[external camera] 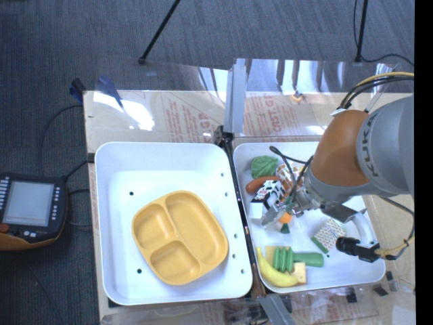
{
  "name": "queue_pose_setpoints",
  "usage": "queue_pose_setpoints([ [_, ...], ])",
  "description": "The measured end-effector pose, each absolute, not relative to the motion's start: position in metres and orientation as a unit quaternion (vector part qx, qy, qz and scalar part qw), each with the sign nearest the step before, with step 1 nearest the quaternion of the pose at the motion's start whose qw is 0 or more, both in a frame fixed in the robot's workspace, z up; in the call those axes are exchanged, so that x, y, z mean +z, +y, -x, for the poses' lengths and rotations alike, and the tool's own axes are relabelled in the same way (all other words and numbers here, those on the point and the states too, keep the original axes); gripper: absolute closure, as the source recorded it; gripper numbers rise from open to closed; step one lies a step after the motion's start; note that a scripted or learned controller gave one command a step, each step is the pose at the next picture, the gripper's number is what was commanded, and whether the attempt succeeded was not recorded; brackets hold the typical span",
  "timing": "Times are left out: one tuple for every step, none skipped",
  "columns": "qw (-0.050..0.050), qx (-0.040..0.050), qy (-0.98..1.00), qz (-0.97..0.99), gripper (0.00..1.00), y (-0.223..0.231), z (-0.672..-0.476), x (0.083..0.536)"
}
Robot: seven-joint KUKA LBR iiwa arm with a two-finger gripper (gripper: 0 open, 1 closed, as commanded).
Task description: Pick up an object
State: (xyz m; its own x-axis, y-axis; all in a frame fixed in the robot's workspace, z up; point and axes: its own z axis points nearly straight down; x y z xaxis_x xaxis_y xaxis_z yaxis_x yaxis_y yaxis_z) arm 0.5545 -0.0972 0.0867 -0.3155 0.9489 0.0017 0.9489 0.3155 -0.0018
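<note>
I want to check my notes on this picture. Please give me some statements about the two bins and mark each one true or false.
1. The yellow tray lies in the left bin. True.
2. The banana lies in the left bin. False: it is in the right bin, near its front edge.
3. The tool is over the right bin. True.
4. The yellow tray has one compartment. False: it has three.
</note>
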Motion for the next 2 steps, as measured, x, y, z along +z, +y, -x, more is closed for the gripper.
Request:
queue_pose_setpoints([
  [0.002,0.0004,-0.810,0.587,1.00,-0.098,-0.554,0.096],
  [0.003,0.0021,-0.776,0.630,1.00,-0.066,-0.643,0.187],
])
